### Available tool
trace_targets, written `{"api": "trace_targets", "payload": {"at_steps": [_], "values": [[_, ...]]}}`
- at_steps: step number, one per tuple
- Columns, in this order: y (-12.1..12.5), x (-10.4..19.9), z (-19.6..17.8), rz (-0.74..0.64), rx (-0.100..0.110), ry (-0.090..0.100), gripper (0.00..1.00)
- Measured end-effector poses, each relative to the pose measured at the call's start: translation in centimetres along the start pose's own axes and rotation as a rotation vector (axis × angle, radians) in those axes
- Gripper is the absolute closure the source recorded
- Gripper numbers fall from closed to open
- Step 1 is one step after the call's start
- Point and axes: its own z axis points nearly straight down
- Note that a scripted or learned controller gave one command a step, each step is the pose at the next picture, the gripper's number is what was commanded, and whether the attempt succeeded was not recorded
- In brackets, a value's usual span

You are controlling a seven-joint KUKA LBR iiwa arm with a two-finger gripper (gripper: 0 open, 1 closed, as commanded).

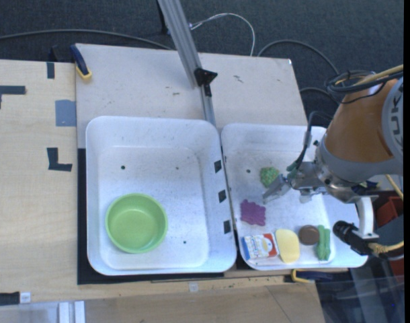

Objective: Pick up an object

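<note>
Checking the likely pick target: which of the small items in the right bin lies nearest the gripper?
The small green broccoli-like piece, right beside the gripper. The purple piece lies farther toward the front; the remaining items line the bin's front edge.

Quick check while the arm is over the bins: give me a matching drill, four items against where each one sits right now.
Items:
1. green bowl
2. purple piece
3. small green lump
4. yellow piece

Places:
A. beside the gripper, mid right bin
B. front left of the left bin
C. front row of the right bin, next to the red and white packet
D. right bin, just in front of the green lump

Pairs: 1-B, 2-D, 3-A, 4-C
</note>
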Motion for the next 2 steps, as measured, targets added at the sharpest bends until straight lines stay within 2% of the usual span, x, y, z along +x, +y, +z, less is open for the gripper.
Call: {"api": "trace_targets", "payload": {"at_steps": [1,2], "values": [[0.0,0.0,0.0,0.0,0.0,0.0,0.0],[-0.4,-0.3,6.4,0.001,0.007,0.0,0.0]]}}
